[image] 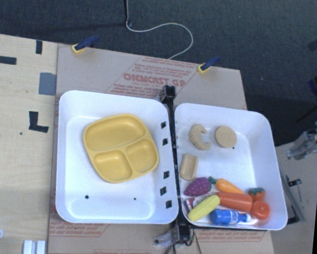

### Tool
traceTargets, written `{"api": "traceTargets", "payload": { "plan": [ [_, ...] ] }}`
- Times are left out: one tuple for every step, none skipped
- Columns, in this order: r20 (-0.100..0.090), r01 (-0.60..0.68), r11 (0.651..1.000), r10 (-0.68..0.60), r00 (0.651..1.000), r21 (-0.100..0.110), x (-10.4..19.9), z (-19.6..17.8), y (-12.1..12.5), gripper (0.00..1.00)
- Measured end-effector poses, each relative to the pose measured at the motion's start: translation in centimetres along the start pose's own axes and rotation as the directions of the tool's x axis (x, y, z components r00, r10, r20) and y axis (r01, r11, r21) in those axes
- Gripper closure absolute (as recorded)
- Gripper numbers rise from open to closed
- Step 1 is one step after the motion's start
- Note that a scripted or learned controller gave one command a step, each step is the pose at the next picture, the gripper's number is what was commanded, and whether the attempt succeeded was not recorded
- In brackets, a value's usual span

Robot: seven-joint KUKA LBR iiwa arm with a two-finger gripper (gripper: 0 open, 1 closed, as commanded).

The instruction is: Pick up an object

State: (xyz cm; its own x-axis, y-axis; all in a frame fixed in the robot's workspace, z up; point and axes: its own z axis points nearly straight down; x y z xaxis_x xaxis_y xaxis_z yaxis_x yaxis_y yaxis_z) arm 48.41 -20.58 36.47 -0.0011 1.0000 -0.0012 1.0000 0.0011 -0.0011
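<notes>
Two white bins sit side by side on the worktop [11, 136]. The left bin [68, 159] has a yellow divided plate [121, 147]. The right bin [258, 145] holds toy food: carrot [230, 187], corn [203, 207], grapes [198, 185], cookie [225, 137]. Can't tell the end effector's state.

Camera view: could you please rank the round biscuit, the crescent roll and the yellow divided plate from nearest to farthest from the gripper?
1. Round biscuit, towards the back of the right bin, nearest the gripper, which sits beyond that bin's right rim.
2. Crescent roll, just left of the biscuit.
3. Yellow divided plate, in the left bin, farthest.
</notes>
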Motion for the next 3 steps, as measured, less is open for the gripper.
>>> {"api": "traceTargets", "payload": {
  "plan": [
    [-0.001,-0.001,1.000,0.001,1.000,0.003,-1.8,4.4,2.6,1.00],
    [-0.001,0.002,1.000,-0.002,1.000,0.003,-1.7,8.9,5.4,1.00],
    [0.000,0.001,1.000,-0.001,1.000,0.001,-1.7,11.2,7.1,1.00]
  ]
}}
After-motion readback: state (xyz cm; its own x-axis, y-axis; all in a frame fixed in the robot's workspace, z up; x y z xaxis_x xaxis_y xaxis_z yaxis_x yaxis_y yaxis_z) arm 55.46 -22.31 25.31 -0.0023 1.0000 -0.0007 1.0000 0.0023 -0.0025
